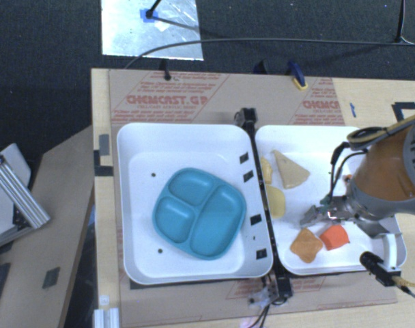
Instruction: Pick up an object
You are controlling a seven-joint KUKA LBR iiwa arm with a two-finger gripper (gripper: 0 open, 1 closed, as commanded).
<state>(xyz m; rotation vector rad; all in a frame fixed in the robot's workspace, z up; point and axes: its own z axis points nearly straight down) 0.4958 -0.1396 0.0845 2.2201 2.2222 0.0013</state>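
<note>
Two shallow white bins sit side by side on the bench (pixel 214 87), whose top is covered by a brown sheet printed with red lettering. The left bin (pixel 136 183) holds a blue divided plate (pixel 199 212), lying near the bin's middle and turned at a slant to its walls. The right bin (pixel 310 139) holds the loose pieces. A pale wedge-shaped piece (pixel 291 170) lies toward the far left part of that bin, with a yellowish piece (pixel 275 201) just nearer and against the left wall. Close to the near edge lie a tan piece (pixel 306 245) and, just to its right, an orange-red block (pixel 336 236); the two are next to each other, and whether they touch cannot be told.

The arm (pixel 392 176) reaches in over the right edge of the right bin, its orange band showing above the grey wrist. The gripper (pixel 319 214) hangs low over the near half of the right bin, with its fingers spread apart and nothing between them. Its metal fingertips (pixel 308 217) point toward the bin's left wall, just above the tan piece and beside the orange-red block.
</note>
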